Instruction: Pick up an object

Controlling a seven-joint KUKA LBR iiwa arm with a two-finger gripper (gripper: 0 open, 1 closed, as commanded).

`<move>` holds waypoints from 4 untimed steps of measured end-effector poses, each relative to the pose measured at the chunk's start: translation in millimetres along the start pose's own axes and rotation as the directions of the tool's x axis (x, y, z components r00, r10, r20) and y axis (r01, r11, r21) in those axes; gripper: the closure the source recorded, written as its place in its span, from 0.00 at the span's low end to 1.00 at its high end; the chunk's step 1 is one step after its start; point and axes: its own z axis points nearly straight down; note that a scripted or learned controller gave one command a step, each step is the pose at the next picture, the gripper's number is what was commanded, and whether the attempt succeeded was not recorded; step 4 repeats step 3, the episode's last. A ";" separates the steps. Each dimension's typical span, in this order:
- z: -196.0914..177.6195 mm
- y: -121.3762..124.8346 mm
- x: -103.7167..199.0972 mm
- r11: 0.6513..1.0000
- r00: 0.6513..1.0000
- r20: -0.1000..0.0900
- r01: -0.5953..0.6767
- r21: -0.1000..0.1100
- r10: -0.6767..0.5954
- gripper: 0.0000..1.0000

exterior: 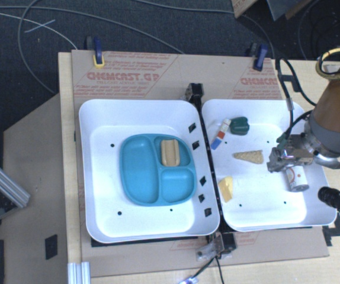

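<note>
Gripper [281,160] low over the right bin [265,218], jaw state cannot be made out, nothing seen held; nearest item the tan wedge [249,156], just to its left, long axis running left-right, pointed end away from gripper.

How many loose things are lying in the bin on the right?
5: a marker and green piece at the back, a tan wedge mid-bin, a yellow block in front, a small can under the gripper, which may hide more.

Single fixed camera above bench [69,158], angled down, takes in both white bins [99,218] side by side.
</note>
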 end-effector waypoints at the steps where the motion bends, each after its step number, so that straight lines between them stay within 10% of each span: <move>1: -8.9 3.2 46.8 1.000 1.000 0.001 0.000 -0.001 0.000 1.00; 3: -15.1 -8.2 170.4 1.000 1.000 0.000 0.000 0.001 0.000 1.00; 4: -15.1 -8.2 170.4 1.000 1.000 0.000 0.000 0.001 0.000 1.00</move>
